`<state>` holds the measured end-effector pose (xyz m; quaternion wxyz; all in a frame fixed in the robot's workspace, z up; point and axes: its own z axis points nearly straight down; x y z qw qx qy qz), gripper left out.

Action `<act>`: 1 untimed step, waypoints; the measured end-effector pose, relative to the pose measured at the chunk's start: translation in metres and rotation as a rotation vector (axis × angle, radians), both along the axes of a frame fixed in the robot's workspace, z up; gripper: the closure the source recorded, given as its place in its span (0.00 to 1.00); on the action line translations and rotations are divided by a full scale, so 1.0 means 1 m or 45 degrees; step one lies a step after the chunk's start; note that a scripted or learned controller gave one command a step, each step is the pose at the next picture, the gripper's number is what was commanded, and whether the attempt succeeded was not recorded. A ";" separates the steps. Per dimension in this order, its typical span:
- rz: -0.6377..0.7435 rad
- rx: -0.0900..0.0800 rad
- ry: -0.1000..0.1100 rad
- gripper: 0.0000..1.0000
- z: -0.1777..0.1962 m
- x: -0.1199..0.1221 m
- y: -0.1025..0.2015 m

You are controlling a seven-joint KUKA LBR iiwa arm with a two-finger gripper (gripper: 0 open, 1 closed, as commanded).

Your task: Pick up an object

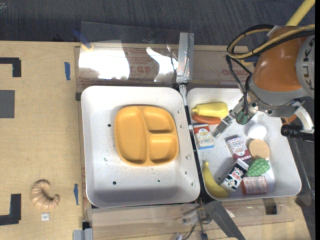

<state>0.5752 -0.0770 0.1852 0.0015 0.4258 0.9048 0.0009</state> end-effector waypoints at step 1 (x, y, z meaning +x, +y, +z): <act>-0.037 0.000 -0.008 0.00 -0.088 0.038 -0.020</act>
